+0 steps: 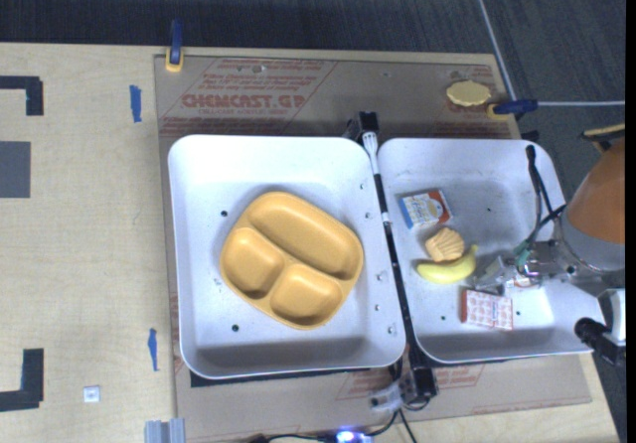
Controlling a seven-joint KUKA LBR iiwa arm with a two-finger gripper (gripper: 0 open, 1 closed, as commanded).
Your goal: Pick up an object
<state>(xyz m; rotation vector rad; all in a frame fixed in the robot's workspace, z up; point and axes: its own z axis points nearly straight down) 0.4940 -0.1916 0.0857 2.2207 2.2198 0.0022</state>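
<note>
One yellow tray (290,258) fills the left bin (189,232). The right bin (437,158) holds four things: carton (422,207), chip (444,243), banana (443,271) and red-patterned packet (486,309) at 5 o'clock, near the gripper (509,267).

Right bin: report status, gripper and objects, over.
Gripper low in right bin, jaws unreadable. Banana and red-white packet beside it, neither held. Yellow tray in left bin.

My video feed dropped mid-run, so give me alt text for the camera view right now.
The arm's gripper reaches in from the right over the right bin, beside a banana, a ridged yellow snack and two small packets. The left bin holds a yellow three-compartment tray.
</note>
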